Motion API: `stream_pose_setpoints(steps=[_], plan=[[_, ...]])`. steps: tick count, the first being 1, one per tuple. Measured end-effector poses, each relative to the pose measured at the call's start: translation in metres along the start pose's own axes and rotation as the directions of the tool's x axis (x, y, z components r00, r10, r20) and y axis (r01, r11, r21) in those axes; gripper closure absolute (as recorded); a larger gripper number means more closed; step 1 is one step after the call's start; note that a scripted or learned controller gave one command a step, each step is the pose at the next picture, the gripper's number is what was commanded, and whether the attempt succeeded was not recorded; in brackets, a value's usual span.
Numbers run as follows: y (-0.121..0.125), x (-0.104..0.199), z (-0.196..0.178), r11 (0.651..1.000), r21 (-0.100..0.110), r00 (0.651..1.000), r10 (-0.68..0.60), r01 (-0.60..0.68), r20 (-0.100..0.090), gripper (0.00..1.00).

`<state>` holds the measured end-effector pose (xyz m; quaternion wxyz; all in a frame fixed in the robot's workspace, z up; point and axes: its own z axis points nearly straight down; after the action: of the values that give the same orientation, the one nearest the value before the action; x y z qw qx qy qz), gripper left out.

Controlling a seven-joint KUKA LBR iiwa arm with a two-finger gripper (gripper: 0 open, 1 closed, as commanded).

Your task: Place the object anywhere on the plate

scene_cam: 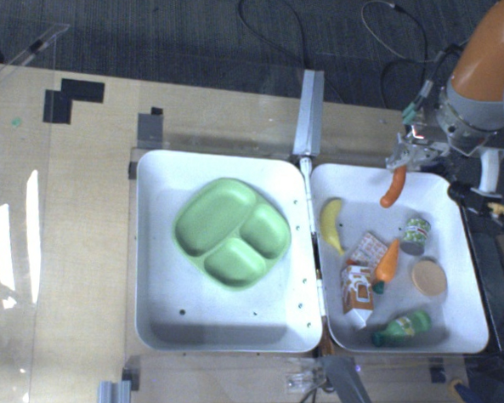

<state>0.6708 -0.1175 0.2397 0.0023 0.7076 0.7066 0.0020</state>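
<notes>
Single overhead view. The gripper [405, 163] hung above the far edge of the right bin [474, 325], its jaws closed on the upper end of an orange sausage [393, 187], which dangled clear of the bin floor. The green plate [233, 230], three-lobed and bare, lay in the middle of the left bin [151, 258], well apart from the carried item.

To do the transfer well, the arm should probably keep the sausage lifted high enough for its hanging tip to pass over the raised rims and the metal divider [309, 115] between the bins, then lower over the plate's centre before release, since a long item let go near a lobe edge may roll off.

Open room was ample over the left bin; the right bin was crowded with a banana [331, 224], a carrot [387, 262], a small can [415, 234] and a green bottle [403, 327].
</notes>
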Motion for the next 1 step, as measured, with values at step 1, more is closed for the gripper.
stream_pose_setpoints(steps=[1], plan=[[-0.001,0.066,0.0555,0.991,0.002,0.991,-0.134,0.134,-0.001,1.0]])
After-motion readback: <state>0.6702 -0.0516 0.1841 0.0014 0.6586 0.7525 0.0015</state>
